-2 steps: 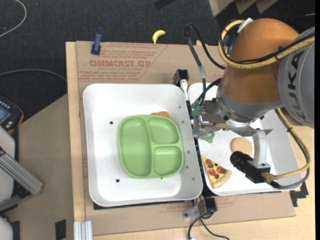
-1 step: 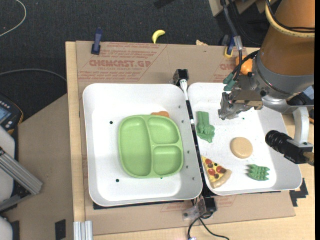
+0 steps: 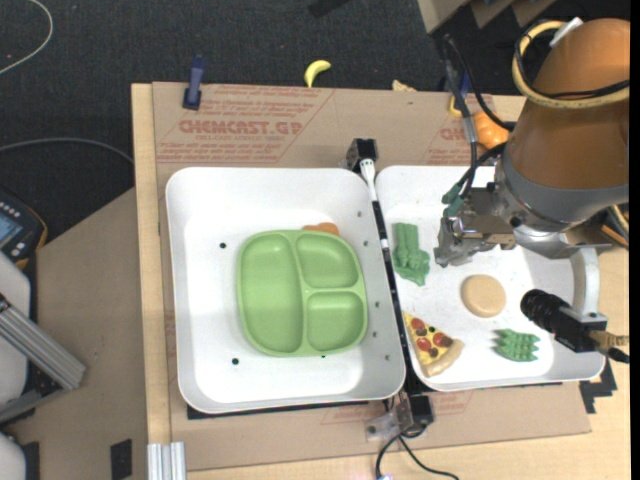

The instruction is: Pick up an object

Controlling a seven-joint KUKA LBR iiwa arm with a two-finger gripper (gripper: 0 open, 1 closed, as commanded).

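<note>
- The claw (image 3: 452,251) hangs over the right bin (image 3: 560,368); I cannot tell how its jaws stand.
- A ridged green toy (image 3: 409,252) lies just left of it, touching nothing metal.
- A smooth tan disc (image 3: 484,295) sits just below-right.
- A pizza slice (image 3: 432,343) and green comb-like piece (image 3: 516,345) lie nearer the front rim.
- A glossy green divided plate (image 3: 302,292) sits in the left bin (image 3: 200,208).

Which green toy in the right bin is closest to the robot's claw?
The taller green toy by the bin's left wall, just left of the gripper. The other green toy lies lower, near the front edge.
</note>
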